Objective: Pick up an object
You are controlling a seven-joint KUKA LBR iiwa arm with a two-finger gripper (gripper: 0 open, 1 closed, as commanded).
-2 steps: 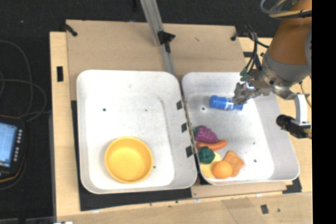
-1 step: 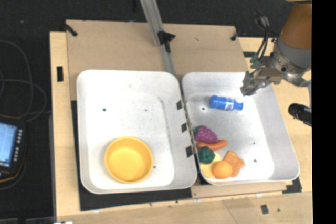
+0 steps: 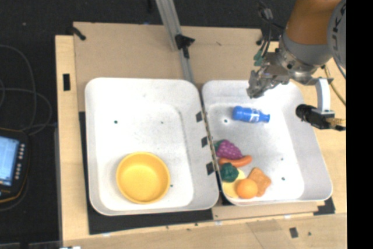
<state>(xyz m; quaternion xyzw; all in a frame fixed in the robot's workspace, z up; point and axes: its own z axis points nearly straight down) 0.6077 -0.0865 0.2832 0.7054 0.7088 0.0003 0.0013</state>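
My gripper (image 3: pixel 255 90) hangs over the far edge of the right bin (image 3: pixel 303 178), pointing down, just above and behind a blue bottle (image 3: pixel 251 115) that lies on its side. Nothing shows between its fingers. Toward the bin's near left corner lie a purple bunch of grapes (image 3: pixel 228 150), a carrot (image 3: pixel 238 161), a green toy vegetable (image 3: pixel 228 173), an orange fruit (image 3: pixel 246 189) and an orange-brown piece (image 3: pixel 260 179). A yellow bowl (image 3: pixel 143 176) sits in the left bin (image 3: pixel 145 108).
A grey metal post (image 3: pixel 166 6) rises behind the bins near the middle divider. A handheld tablet (image 3: pixel 10 163) lies left of the bench. The right bin's far right floor is bare.
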